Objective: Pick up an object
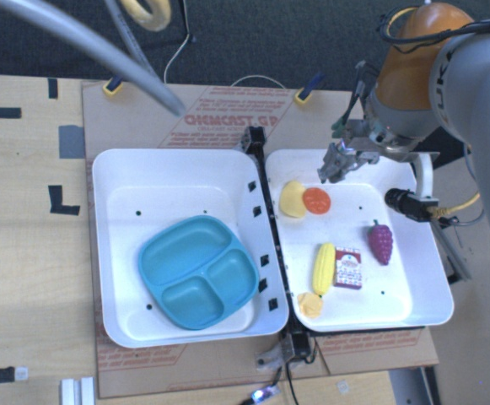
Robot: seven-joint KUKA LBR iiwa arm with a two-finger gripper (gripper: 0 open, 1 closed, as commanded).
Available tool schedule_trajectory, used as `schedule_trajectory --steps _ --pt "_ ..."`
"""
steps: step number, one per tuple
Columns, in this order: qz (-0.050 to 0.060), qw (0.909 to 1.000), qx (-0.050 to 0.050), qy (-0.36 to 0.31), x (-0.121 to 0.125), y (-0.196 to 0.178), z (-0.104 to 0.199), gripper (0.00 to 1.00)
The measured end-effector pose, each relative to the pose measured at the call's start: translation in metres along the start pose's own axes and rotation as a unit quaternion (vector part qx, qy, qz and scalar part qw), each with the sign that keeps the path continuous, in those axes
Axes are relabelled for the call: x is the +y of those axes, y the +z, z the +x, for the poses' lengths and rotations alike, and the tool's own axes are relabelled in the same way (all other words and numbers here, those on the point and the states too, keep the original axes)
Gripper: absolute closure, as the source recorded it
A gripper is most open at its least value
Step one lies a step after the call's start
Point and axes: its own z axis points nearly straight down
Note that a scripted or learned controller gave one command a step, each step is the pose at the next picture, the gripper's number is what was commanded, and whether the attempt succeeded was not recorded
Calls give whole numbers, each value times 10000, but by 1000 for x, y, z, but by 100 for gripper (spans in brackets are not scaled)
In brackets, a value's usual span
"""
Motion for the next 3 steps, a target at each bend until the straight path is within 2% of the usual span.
schedule_trajectory --steps 2,3 --pt "3 10000 -5 4 25 -6 104 100" --pt "7 10000 -4 7 24 -7 149 100"
